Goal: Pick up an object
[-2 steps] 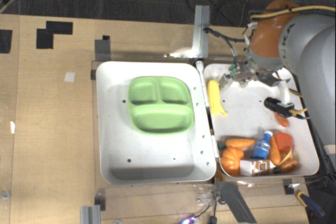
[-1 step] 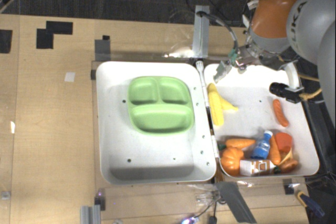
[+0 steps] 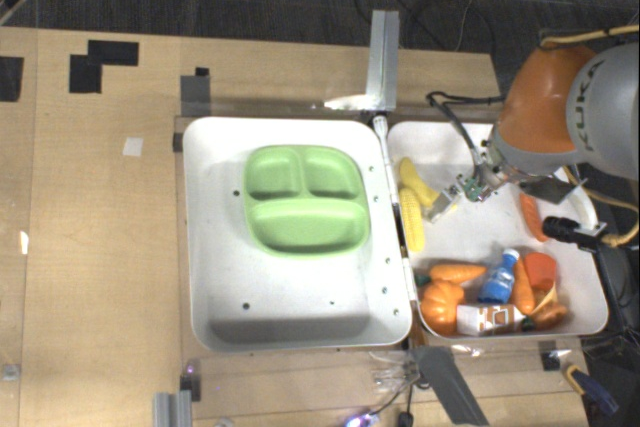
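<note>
The arm (image 3: 570,110) is cut off by the right edge of the camera view, so only its orange band and part of the grey wrist appear. The gripper (image 3: 447,202) is small and partly blurred; the state of its fingers cannot be told. An orange item (image 3: 531,217) beside the wrist is partly covered by the arm's black cabling. In the right bin (image 3: 440,140), the heap along the near wall overlaps: the blue bottle (image 3: 499,279) hides part of the carrot (image 3: 523,285) behind it, and the label on the brown-and-white packet (image 3: 490,319) is too small to read.
</note>
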